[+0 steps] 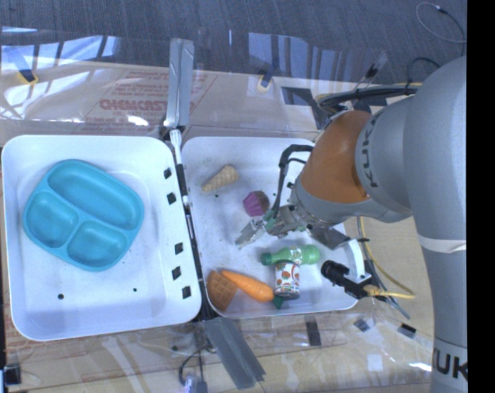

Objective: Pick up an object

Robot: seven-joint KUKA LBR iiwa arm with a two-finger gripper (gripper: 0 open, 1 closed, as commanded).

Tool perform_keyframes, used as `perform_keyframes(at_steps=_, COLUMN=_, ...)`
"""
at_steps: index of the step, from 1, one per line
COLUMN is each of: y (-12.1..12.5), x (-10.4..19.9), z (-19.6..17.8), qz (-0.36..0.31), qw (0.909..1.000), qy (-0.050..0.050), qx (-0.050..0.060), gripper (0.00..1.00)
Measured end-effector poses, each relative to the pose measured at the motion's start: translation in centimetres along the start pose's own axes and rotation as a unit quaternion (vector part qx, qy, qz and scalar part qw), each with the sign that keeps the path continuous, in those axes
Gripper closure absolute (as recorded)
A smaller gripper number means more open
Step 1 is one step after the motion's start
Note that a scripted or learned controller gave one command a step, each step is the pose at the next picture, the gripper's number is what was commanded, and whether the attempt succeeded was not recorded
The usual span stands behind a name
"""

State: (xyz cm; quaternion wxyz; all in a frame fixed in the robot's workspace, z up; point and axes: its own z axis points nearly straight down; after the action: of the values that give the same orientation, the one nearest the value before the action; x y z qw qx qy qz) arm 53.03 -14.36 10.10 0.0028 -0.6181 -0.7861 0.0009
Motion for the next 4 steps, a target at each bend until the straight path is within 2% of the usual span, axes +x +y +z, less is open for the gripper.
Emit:
perform_keyframes(at_steps=1, y=-5.1, x=1.7, z=1.0, qz=-0.018, qw=0.9998, qy=0.000, qx=-0.001, gripper=0.00)
perform_keyframes(at_steps=2, y=2.8, x=-0.9, z=0.8, qz=-0.097, qw=0.9952, qy=-0.001, qx=-0.001, gripper=0.00)
perform_keyframes(at_steps=3, y=7.4, x=-3.5, z=0.8, qz=-0.153, qw=0.9883, qy=-0.002, qx=-0.002, gripper=0.00)
perform_keyframes(at_steps=4, y=12.8, x=-1.1, z=0.8, qz=-0.061, qw=0.9981, qy=-0.002, qx=-0.002, gripper=0.00)
